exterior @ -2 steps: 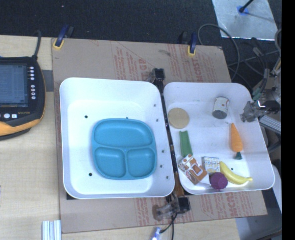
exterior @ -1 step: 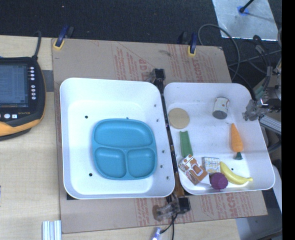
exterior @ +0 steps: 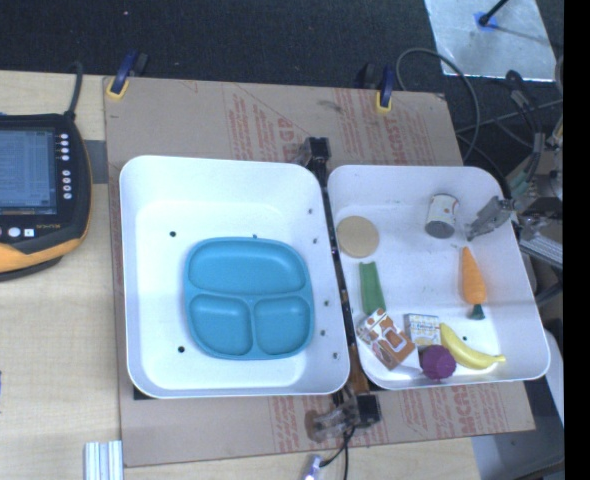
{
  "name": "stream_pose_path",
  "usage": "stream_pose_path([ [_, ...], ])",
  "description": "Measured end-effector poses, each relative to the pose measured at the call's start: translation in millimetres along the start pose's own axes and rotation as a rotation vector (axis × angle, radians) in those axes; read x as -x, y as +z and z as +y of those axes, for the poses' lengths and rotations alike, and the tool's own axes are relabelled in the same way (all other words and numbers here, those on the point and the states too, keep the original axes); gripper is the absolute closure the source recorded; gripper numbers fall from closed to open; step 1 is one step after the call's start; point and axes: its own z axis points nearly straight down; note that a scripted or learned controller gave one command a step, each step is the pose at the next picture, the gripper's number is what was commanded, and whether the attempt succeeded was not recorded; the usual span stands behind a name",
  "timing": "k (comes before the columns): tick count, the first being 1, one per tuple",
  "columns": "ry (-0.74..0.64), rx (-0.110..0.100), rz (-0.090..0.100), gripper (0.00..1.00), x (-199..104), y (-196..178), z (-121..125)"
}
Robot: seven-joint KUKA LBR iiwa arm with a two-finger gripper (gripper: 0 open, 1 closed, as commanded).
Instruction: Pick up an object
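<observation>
Pincer point(exterior: 490, 215) beside one cup point(exterior: 441, 215)

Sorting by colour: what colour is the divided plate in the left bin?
Light blue plate, camera view.

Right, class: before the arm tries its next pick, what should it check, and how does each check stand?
1. Things to pick lie in the right bin: ok; carrot, banana, tin can, green stick.
2. Gripper over that bin: ok, near its right rim, beside the tin can.
3. Fingers open: cannot tell.
4. Carrot apart from neighbours: ok.
5. Banana apart from neighbours: not ok, purple ball touches it.
6. Left bin holds a blue tray: ok, away from the pick.
</observation>
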Motion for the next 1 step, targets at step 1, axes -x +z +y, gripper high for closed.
stream_pose_path([
  [1, 0.001, -0.001, 0.001, 0.00, -1.4, 83.9, 5.8],
])
